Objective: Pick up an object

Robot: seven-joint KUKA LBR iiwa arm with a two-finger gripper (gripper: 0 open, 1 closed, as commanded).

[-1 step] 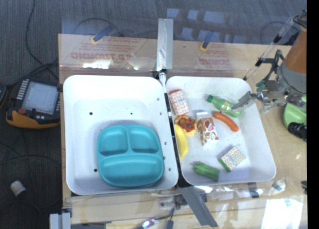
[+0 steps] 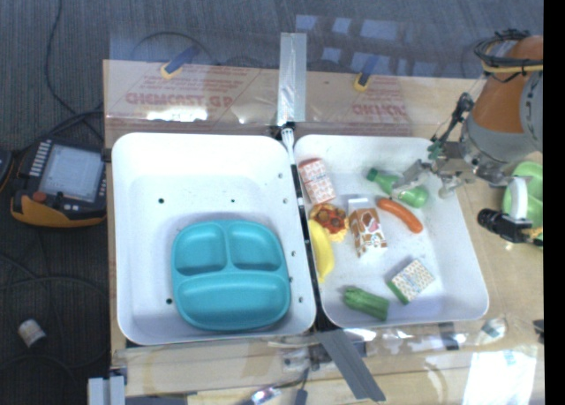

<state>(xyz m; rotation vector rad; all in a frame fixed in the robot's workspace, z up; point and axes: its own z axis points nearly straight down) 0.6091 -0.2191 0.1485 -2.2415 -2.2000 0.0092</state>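
Gripper over green bottle; fingers' spread: cannot tell. Risk: bottle rolls away, or orange carrot just below gets nudged.

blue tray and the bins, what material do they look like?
Blue tray: likely moulded plastic, matte to satin; uniform teal, rounded compartment edges, soft highlights.
Left bin and right bin: probably thin plastic, smooth, slightly glossy; even white, rounded corners, faint sheen on the walls. Could be coated metal; can't tell for certain.

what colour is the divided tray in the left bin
Teal blue. The divided tray shows clearly in the camera view, lying on the floor of the left bin.
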